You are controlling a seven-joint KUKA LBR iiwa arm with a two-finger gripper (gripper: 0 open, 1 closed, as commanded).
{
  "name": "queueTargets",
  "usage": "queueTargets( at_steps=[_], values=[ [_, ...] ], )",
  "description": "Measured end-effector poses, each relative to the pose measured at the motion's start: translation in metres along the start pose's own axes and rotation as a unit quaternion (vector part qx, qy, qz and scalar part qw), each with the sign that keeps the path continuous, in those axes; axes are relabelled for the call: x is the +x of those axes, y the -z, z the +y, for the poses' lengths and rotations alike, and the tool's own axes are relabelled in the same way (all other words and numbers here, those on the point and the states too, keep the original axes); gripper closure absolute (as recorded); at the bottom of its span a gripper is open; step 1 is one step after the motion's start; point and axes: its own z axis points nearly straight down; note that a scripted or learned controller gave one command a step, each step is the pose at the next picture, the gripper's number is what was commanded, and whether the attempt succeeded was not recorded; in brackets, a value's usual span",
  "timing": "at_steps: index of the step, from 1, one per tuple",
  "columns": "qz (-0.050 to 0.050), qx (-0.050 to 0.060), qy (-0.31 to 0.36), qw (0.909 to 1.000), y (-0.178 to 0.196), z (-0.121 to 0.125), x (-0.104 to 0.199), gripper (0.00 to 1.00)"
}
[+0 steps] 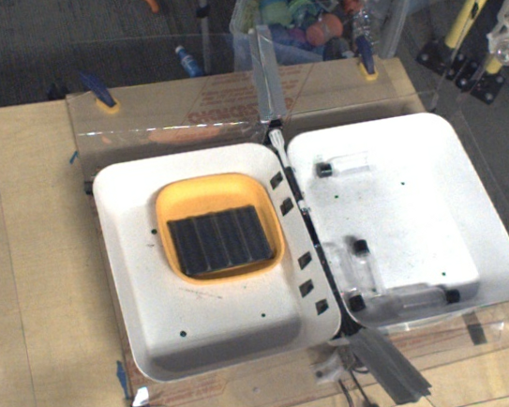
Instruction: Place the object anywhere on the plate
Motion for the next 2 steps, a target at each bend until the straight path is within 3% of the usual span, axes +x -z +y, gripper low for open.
queueTargets(
  at_steps=[1,2],
  values=[
    [0.000,-0.001,0.144,0.9896,-0.0002,-0.0006,-0.0036,1.00],
    [0.000,-0.001,0.328,0.9447,-0.0006,-0.0012,-0.0032,1.00]
  ],
)
